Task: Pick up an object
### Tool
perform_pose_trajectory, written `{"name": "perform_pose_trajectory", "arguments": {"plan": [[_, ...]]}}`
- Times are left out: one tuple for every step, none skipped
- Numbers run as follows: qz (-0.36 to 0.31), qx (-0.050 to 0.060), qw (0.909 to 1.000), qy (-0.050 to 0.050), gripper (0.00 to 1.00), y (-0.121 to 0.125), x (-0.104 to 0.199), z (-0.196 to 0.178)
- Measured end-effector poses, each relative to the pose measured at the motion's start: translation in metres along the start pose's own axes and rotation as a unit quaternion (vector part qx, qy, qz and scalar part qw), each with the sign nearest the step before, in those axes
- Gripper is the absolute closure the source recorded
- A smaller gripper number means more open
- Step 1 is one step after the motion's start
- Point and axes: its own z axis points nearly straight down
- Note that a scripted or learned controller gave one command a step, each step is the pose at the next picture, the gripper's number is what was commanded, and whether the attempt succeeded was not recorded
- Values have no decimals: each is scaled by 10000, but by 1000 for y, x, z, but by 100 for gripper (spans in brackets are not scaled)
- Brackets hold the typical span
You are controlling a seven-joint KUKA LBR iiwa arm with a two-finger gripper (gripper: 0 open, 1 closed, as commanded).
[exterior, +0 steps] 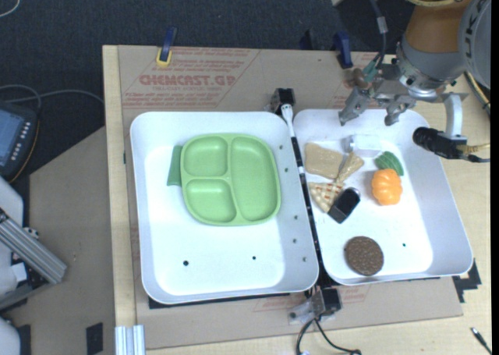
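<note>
Gripper (373, 108) sits over the far edge of the right bin (444, 213), fingers spread apart, nothing between them. One fingertip hangs near the bin's far left corner, the other a bit to the right of it. Orange band on the arm (446, 14) is just above the wrist, upper right of frame.

Candidate objects all lie in the right bin, nearer the camera than the gripper and apart from it:
- tan wedge (323, 158), flat, against the bin's left side
- waffle-patterned piece (327, 192) just below the wedge, touching it
- small black block (343, 205) overlapping the waffle piece's lower right corner, tilted
- orange pumpkin-like toy (386, 187) mid-bin, upright
- green leaf-shaped piece (389, 162) just above the orange toy, touching or nearly so, can't tell which
- brown round disc (364, 256) near the front edge, well apart from the rest

Left bin (156, 260) holds a green divided tray (231, 178), three compartments, sitting a bit toward the far side. A darker green flat item (173, 166) pokes out from under the tray's left edge.

Both bins rest side by side on a brown board (125, 80) with red print. Yellow clamp (164, 52) on its far edge at left, blue clamp (342, 47) at far right.
</note>
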Motion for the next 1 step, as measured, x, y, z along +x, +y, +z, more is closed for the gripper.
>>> {"name": "perform_pose_trajectory", "arguments": {"plan": [[-11,-72,10000,-9,0,3,0,-9]]}}
